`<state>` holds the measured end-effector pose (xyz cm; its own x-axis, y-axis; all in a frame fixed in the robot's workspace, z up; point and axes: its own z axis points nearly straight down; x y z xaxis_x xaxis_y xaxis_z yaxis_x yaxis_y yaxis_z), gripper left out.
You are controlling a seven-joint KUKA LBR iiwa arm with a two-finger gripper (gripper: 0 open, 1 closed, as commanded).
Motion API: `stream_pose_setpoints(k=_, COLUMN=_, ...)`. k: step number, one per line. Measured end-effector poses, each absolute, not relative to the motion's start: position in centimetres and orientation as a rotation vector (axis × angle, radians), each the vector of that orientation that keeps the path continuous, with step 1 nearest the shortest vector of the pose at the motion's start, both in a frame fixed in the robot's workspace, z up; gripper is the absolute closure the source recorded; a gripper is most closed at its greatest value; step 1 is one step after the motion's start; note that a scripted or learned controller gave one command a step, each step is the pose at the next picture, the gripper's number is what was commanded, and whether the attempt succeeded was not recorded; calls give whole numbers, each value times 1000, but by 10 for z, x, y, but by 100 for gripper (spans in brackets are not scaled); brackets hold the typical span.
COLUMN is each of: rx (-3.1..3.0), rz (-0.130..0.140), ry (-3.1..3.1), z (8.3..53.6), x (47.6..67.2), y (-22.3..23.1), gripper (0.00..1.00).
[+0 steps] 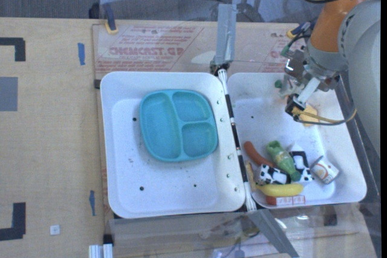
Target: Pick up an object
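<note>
The left shallow white bin holds a smooth teal three-compartment plastic tray. The right white bin holds a red sausage-shaped toy, a yellow banana and a black-and-white cow-patterned toy. I cannot tell the end effector's grip.

Bright, even light from overhead; the white bin around the teal plate glares mildly, shadows under the plate's rim are faint, and the arm right of it looks soft

A teal divided plate lies flat in the left bin. At the near end of the right bin huddle a slanted red sausage, a green toy, a black-and-white cow, a yellow banana along the front wall, and a small white can rightmost.
</note>
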<state>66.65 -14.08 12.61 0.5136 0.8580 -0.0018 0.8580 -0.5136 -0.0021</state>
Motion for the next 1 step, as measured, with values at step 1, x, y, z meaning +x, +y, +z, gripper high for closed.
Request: stream_pose_setpoints(k=1, rx=-2767, rz=0, ry=-1490, z=217, x=655, y=-121, gripper=100)
